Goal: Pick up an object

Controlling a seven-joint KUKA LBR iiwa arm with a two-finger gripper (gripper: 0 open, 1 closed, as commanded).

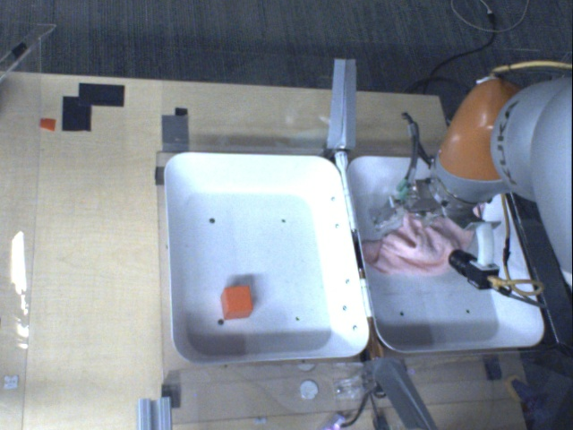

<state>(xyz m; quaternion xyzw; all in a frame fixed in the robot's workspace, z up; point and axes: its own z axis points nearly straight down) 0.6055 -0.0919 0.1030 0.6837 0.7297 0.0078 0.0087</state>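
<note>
On the pale wooden bench (89, 285), two shallow white bins sit side by side, their inner rims touching along a line that runs from 12 to 6 o'clock. The grey arm (542, 141) comes in from about 2 o'clock of the view, and its orange band (473, 141) hangs over the upper right part of the right bin.

The left bin (269, 186) is the wider of the two. It holds one thing, an orange cube (237, 302), which lies toward 7 o'clock from the bin's middle, clear of the walls.

The right bin (439, 325) holds a crumpled pink cloth (412, 247), heaped toward 9 o'clock from that bin's middle and close to the wall shared with the left bin. The gripper (407, 209) is down at the cloth's 12 o'clock edge, right against it. How far open it is cannot be told, nor whether it has any of the cloth in its grasp, since the wrist covers that spot.

A grey post (342, 106) stands at 12 o'clock of the join between the bins. At 10 o'clock on the bench are black patches (89, 104) with a small orange square (47, 124) just beside them.
</note>
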